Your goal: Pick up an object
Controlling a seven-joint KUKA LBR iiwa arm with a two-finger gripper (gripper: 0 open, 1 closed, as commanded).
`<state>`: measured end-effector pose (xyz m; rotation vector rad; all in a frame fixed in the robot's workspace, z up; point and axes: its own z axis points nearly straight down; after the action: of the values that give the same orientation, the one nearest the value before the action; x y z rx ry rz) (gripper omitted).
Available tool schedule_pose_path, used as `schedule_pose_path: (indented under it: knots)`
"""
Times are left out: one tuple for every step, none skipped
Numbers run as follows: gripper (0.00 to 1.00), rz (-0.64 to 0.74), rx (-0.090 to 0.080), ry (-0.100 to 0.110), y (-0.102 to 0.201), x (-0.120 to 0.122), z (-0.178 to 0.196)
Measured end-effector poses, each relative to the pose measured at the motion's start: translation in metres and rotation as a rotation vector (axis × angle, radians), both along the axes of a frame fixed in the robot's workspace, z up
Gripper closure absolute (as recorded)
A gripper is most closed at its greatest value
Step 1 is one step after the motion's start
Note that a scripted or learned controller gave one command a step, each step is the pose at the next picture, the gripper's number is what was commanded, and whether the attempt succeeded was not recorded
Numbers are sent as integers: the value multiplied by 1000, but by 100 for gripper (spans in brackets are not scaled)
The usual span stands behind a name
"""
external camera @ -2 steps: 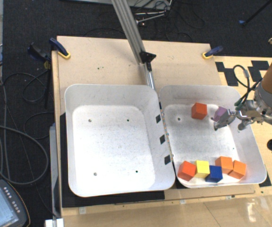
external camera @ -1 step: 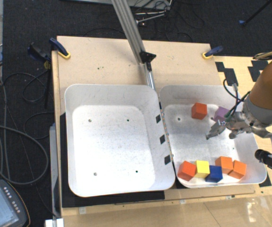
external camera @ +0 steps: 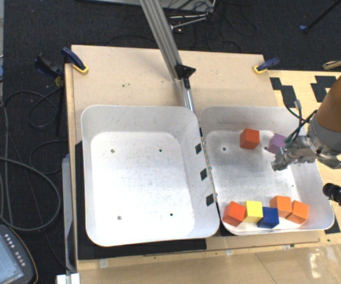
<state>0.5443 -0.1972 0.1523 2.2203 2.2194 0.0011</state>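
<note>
- The pincer (external camera: 281,160) sits low over the right bin (external camera: 312,185), in its upper right part, with the grey arm (external camera: 335,120) reaching in from the right edge.
- How far the pincer is open cannot be told: its tip is small and dark against the bin floor, and nothing can be seen gripped in it.
- A purple block (external camera: 276,142) lies just at the pincer's upper left, touching or nearly touching its body; whether it is held cannot be told.
- An orange cube (external camera: 250,138) stands near the purple block on its left, apart from it, on the upper floor of the same bin.
- Along the bin's near edge runs a crowded row: an orange-red cube (external camera: 235,213), a yellow cube (external camera: 254,209), a blue cube (external camera: 269,217), an orange block (external camera: 281,204) and another orange block (external camera: 299,211), each touching or just beside its neighbour.
- Between the pincer and that row the bin floor is bare, giving open room in the middle of the bin.
- The bin's right wall lies close beside the wrist, and cables (external camera: 298,118) hang off the arm above it.
- The left bin (external camera: 99,158) adjoins the right one at a shared middle edge marked with black tabs (external camera: 204,173).
- A slanted metal pole (external camera: 161,31) comes down from the top and ends at the far rim where the bins meet.
- The bench board (external camera: 129,76) lies bare beyond the bins, with clamps (external camera: 76,61) at its far corners.
</note>
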Motion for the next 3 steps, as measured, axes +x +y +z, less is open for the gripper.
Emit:
schedule_pose_path:
  knots:
    - [100,4,-2,-6,2,5,63]
    - [100,4,-2,-5,2,7,115]
    - [100,10,2,0,61,18,115]
